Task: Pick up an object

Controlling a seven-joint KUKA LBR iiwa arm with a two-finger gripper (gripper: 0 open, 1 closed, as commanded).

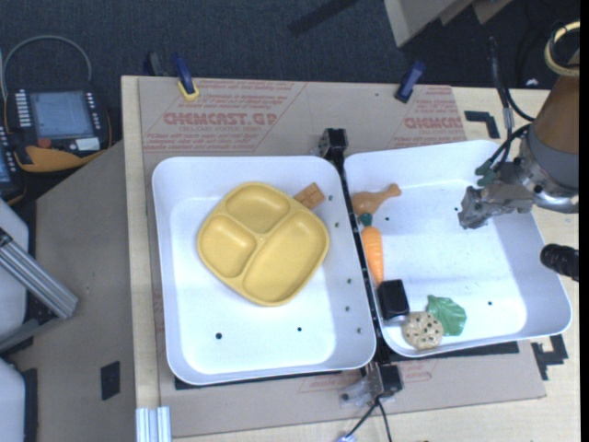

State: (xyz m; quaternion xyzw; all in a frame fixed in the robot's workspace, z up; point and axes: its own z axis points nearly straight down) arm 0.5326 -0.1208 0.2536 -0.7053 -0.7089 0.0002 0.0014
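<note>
My hand (471,212) hangs over bare bin floor, nothing pinched. Can't tell its spread. The carrot (372,252) hugs the left wall, so it's awkward to grab.

Grey arm (552,159), orange band, black cables, dark metal hand (472,212).

My work area is evenly and brightly lit from overhead; the white bins (175,274) approach overexposure yet retain detail. Shadows beneath the yellow plate (263,243) are soft and short. Focus is moderate, with slight softness toward the frame edges.
</note>
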